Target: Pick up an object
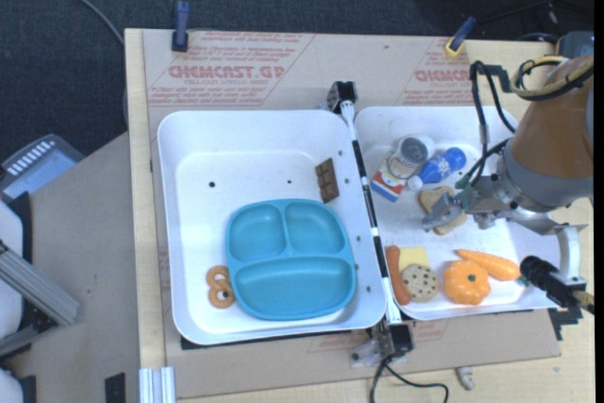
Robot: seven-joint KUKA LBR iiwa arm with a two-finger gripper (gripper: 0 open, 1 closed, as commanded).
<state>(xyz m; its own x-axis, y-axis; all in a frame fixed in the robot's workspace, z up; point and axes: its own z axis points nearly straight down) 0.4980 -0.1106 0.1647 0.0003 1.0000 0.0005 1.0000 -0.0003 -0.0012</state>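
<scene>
The gripper (451, 210) is hovering over the toast (437, 200) in the right bin (491, 119); finger state unclear, so centering squarely before closing seems wise.

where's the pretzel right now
The small brown pretzel lies in the left white bin, near its front left corner, just beside the left edge of the blue divided plastic plate.
</scene>
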